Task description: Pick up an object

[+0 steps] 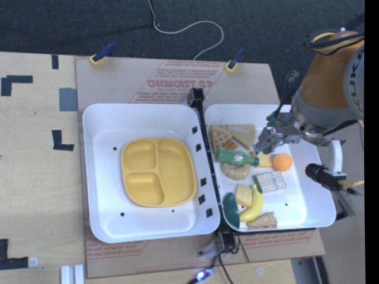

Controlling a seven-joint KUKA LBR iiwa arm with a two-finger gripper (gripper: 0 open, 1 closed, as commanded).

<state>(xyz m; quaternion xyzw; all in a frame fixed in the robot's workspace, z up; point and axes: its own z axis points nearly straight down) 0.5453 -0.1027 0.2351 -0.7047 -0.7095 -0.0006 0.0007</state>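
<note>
Red "CHEMCAST" print on cardboard sheet [177, 87]

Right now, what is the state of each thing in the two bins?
yellow tray: lies flat, upright, nothing in its compartments.
green bottle: lies on its side.
banana: lies flat, unpeeled.
orange: whole, on the bin floor.
gripper: above the food pile, grip unclear.

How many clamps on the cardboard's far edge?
2: a yellow-tipped clamp at the far left corner, another clamp near the far right corner. None others visible.
</note>
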